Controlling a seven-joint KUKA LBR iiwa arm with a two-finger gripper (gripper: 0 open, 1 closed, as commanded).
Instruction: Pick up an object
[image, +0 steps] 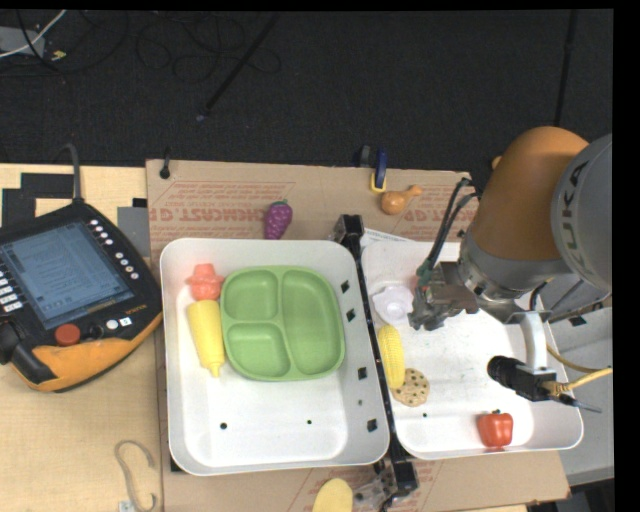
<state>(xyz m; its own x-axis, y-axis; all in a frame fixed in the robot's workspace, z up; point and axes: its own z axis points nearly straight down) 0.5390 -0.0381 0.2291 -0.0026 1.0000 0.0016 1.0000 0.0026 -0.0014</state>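
Observation:
My gripper (428, 310) hangs over the upper left part of the right bin (545, 440), under the grey and orange arm (530, 215). It is dark against the bin floor. Just left of it lies a pale, translucent round piece (392, 300). A yellow corn cob (392, 356) lies below that along the bin's left wall, with a brown cookie (410, 387) at its lower end. A red pepper (494, 428) stands near the bin's front edge. I see nothing held in the gripper.
The left bin (250, 430) holds a green divided plate (282, 323), a yellow bottle (206, 335) and a pink-orange toy (204, 282). Purple grapes (278, 218), an orange toy (398, 199) and a yellow fruit (333, 494) lie outside the bins. A control pendant (70, 290) sits far left.

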